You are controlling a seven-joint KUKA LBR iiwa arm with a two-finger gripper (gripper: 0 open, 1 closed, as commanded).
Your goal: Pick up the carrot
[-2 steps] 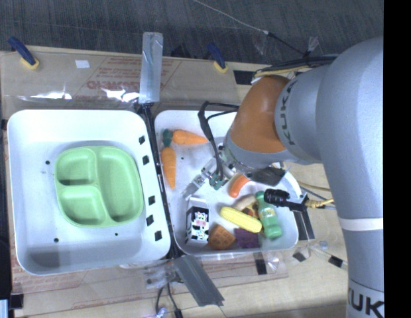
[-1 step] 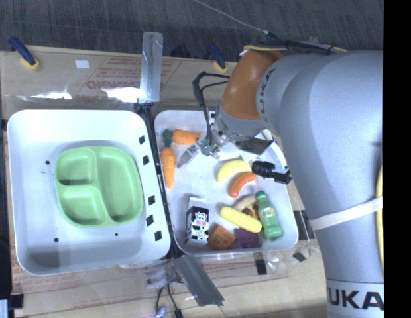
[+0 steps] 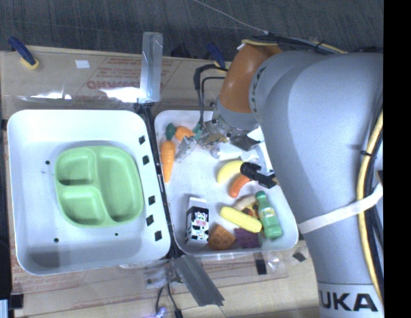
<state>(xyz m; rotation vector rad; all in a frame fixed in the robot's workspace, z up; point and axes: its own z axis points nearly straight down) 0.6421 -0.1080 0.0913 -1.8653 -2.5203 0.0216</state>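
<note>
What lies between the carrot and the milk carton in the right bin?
In the camera view, bare white bin floor lies between the carrot and the milk carton.

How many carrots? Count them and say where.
2: one carrot lies along the right bin's left wall; a second carrot, green-topped, sits beyond it near the gripper. The arm may hide more.

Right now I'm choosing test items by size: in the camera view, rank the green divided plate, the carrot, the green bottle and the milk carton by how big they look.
1. Green divided plate, clearly largest.
2. Carrot.
3-4. Green bottle and milk carton look about alike; I won't rank them.
</note>
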